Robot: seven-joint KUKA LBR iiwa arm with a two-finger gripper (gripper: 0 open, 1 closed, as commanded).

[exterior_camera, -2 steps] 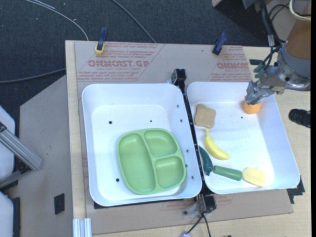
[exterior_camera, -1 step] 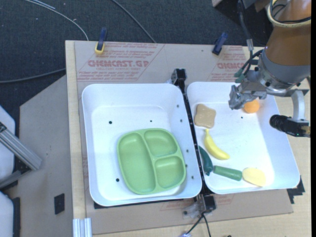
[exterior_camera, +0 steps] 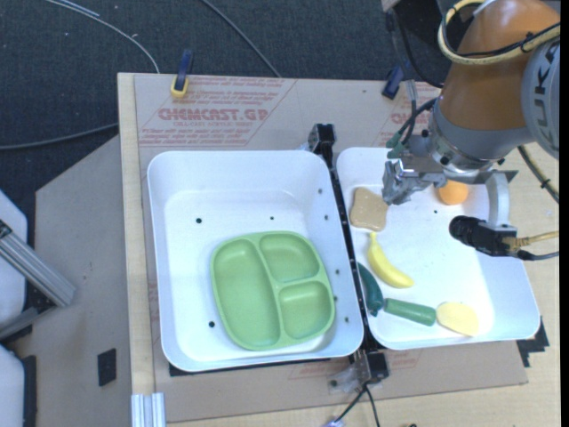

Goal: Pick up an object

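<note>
Over the right white bin (exterior_camera: 507, 301), the pincer (exterior_camera: 402, 185) hangs low, just above a tan toast-shaped toy (exterior_camera: 367, 209). Whether it is spread or pressed together cannot be told, and nothing shows between its tips. So no toy is picked up yet. A yellow toy banana (exterior_camera: 388, 268), a green-handled toy (exterior_camera: 400, 308), a pale yellow lump (exterior_camera: 457, 317) and an orange ball (exterior_camera: 453, 192) lie nearby. A green divided plate (exterior_camera: 271, 287) sits in the left white bin (exterior_camera: 178, 238).

Orange ball (exterior_camera: 452, 192) half hidden behind the arm (exterior_camera: 484, 78).
</note>
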